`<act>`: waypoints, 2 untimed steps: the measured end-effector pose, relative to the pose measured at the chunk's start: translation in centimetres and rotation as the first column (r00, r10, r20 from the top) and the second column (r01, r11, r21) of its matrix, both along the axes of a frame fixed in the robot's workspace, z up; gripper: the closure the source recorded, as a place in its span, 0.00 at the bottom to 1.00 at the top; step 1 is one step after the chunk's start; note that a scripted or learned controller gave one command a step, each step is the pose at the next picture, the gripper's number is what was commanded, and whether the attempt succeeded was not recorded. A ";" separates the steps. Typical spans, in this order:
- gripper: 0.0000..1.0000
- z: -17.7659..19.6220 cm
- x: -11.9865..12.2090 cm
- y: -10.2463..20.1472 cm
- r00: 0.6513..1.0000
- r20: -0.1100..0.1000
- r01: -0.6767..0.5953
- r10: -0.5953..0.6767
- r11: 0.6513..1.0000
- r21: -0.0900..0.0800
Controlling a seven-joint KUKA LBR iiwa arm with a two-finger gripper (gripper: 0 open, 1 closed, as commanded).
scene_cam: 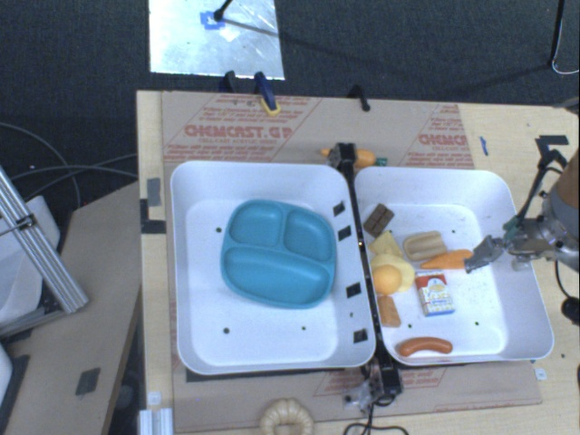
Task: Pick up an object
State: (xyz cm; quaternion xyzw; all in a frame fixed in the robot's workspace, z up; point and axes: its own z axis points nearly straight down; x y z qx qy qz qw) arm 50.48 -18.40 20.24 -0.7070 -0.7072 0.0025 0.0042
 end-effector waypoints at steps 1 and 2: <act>0.00 0.5 0.3 0.0 1.000 0.011 -0.003 0.003 1.000 -0.003; 0.00 -4.4 -0.7 -0.1 1.000 0.007 -0.001 0.001 1.000 -0.001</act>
